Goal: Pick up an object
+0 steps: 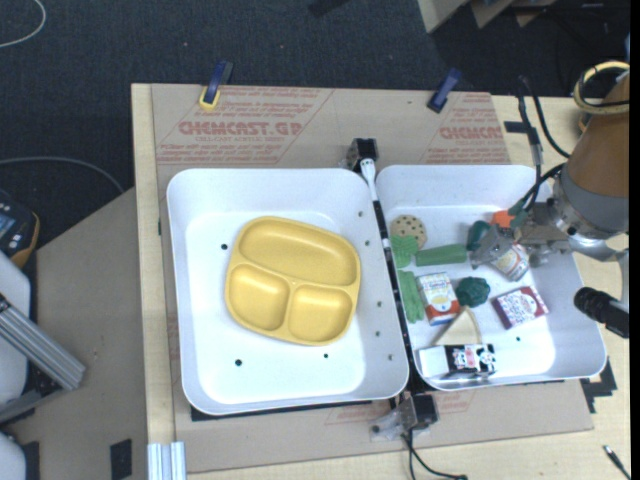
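Green toys [440, 256] and cartons [437, 295] crowd the gripper [507, 251].

1. Left bin [200, 298]: yellow divided plate [292, 279].
2. Right bin [570, 343]: round cookie [408, 230], green stick [440, 256], small carton [438, 297], maroon packet [519, 307], black-and-white card [467, 359].
3. Gripper [508, 252] low over right bin.

Bench board [300, 118] with red print, blue clamps at 11 o'clock [214, 85] and 1 o'clock [444, 90]. Left bin [190, 298] holds a yellow three-part plate [292, 280], upright, about centred. Black clip [362, 153] at 12 between the bins, another [420, 410] at 6. Dark carpet [120, 28] around; white cable loop [20, 18] at 10 o'clock.
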`<action>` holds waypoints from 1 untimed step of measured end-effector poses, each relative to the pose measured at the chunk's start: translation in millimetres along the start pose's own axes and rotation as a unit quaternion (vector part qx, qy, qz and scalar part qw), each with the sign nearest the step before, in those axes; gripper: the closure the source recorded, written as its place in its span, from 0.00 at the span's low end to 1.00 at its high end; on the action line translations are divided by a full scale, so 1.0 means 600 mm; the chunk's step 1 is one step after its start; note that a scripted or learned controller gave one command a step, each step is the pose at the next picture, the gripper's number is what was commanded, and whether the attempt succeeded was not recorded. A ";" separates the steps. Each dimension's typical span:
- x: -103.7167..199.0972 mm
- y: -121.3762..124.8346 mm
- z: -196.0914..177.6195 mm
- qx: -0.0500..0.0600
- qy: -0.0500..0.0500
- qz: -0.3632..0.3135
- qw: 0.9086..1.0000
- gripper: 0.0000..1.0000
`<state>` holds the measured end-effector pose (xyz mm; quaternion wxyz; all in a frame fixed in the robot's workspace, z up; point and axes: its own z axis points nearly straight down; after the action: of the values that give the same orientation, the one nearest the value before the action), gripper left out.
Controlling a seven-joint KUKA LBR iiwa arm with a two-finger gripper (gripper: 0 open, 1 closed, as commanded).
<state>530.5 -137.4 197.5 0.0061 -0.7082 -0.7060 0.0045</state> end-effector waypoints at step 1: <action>0.000 0.005 -0.013 -0.008 -0.001 -0.001 1.000 0.00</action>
<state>533.7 -137.2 205.3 -0.0001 -0.7071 -0.7071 0.0000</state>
